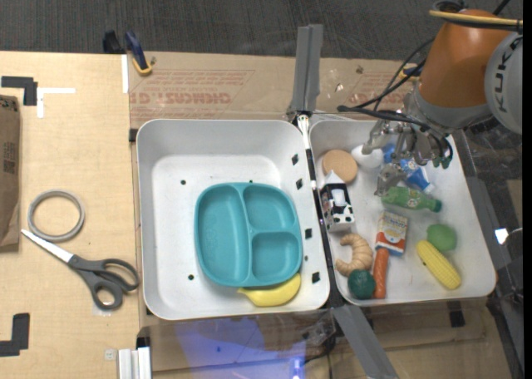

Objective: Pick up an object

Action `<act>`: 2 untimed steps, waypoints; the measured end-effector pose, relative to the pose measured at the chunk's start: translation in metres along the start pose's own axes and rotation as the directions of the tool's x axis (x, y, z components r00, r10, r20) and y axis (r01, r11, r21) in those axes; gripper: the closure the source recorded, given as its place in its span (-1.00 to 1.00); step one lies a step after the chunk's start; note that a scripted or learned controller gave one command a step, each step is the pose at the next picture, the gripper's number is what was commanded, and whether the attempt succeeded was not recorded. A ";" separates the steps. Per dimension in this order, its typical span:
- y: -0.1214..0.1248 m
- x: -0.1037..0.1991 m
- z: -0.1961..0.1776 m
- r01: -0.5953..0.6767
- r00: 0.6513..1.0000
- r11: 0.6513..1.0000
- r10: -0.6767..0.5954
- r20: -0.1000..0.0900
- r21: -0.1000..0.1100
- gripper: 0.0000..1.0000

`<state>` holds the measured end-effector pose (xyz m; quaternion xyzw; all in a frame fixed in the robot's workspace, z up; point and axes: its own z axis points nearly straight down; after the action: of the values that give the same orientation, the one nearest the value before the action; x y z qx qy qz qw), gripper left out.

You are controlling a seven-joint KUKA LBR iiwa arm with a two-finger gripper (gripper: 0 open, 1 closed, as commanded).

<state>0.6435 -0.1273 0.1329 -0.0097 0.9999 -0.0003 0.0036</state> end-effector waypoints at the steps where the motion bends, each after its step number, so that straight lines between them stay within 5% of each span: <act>1: -0.046 0.046 0.035 -0.099 0.995 0.995 0.099 0.004 0.001 -1.00; 2: -0.045 0.046 0.035 -0.099 0.995 0.995 0.099 0.004 0.001 -1.00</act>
<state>0.5989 -0.1737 0.0976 0.0397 0.9992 -0.0008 0.0054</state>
